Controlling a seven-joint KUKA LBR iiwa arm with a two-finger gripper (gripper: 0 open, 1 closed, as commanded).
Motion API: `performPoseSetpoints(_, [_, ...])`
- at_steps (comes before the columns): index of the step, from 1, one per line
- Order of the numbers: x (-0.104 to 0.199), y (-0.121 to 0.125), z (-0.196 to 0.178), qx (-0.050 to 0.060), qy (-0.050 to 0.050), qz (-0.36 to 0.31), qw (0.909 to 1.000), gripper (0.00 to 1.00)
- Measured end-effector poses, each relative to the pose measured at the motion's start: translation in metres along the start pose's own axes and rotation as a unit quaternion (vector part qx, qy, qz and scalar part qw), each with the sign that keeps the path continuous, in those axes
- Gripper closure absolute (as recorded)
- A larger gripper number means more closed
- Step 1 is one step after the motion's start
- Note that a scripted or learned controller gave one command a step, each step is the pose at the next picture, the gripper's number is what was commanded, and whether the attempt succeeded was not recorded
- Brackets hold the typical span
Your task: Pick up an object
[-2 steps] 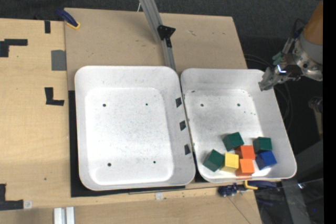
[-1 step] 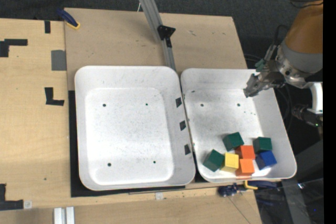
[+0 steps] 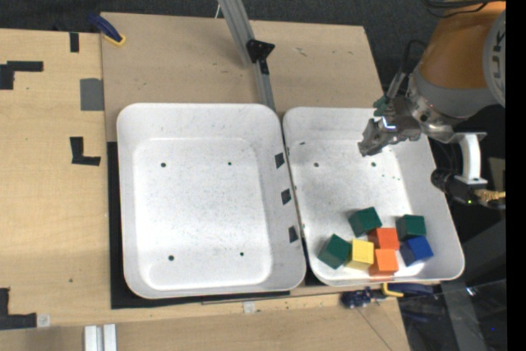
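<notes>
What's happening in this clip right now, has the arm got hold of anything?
No grasp is visible. The KUKA arm's gripper is over the upper part of the right bin, apart from the blocks. Those sit clustered in that bin's lower corner: three green blocks, two orange blocks, a yellow block and a blue block. The left bin sits beside it. Nothing shows between the fingers, so the pick has not been made.

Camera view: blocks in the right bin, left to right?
Dark green block → yellow block → blue block, all in the right bin. The other green and orange blocks overlap in the order, so I left them out.
</notes>
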State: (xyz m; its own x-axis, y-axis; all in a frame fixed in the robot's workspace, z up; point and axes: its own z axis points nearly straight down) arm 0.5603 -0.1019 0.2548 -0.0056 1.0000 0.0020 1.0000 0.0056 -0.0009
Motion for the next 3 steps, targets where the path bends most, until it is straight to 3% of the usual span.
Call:
performPoseSetpoints(1, [0.046,-0.003,0.008,0.001,0.000,0.000,1.0000,1.00])
performPoseSetpoints(3, [0.144,-0.034,0.016,0.002,0.000,0.000,1.0000,1.00])
